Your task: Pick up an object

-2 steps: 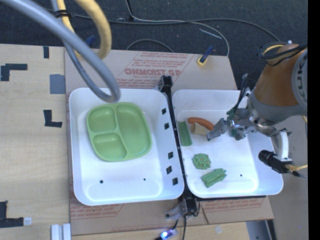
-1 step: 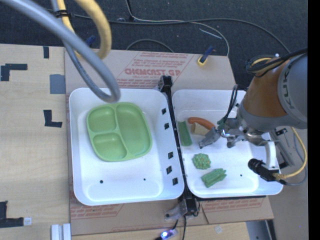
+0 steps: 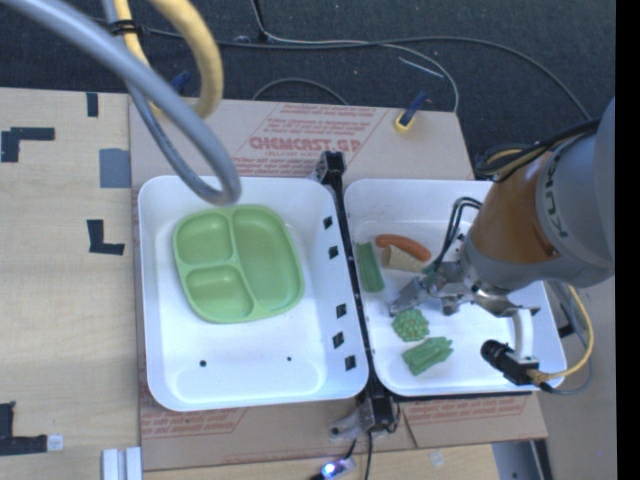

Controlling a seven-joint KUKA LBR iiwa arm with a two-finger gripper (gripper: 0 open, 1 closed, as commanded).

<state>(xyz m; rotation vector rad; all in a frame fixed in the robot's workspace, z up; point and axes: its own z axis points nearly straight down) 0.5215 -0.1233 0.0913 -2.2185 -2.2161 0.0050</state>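
Note:
My gripper is low in the right bin, with its grey fingers spread open just above a green broccoli floret. Nothing is between the fingers. A green bumpy vegetable piece lies in front of the broccoli. An orange-red sausage and a tan bread-like piece lie just behind the gripper. A long green strip rests along the bin's left wall.
The left bin holds a green divided plate. A grey hose and a yellow hose cross above the left bin's back corner. The arm's orange band hangs over the right bin's right side.

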